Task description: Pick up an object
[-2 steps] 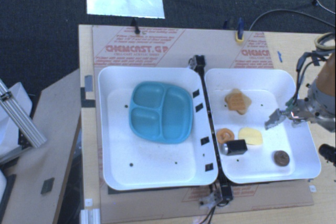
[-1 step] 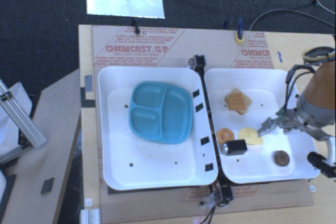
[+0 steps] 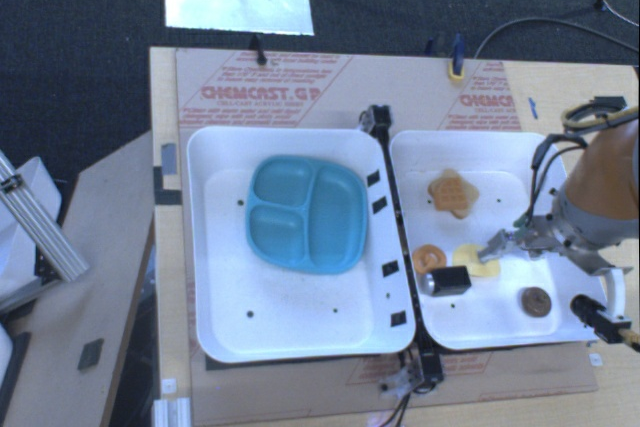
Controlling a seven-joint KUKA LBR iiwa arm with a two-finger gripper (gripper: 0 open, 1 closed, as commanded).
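Note:
The right bin [image 3: 505, 150] holds several small items. An orange waffle-shaped piece [image 3: 452, 193] lies toward the back left, with an orange ring [image 3: 429, 259] nearer the front. A flat yellow piece [image 3: 480, 262] sits in the middle, a black block with a silver end [image 3: 446, 281] by the front left wall, and a brown round disc [image 3: 536, 301] at the front right. My gripper [image 3: 497, 245] reaches in from the right, low over the bin floor. Its tip is just above and right of the yellow piece. I see nothing held in it.
A blue divided plate [image 3: 305, 213] lies in the left bin [image 3: 225, 315]. A black-marked divider [image 3: 392, 215] runs between the bins. The grey and orange arm [image 3: 600, 185] covers the right bin's right side. Cables [image 3: 540, 20] run across the back of the bench.

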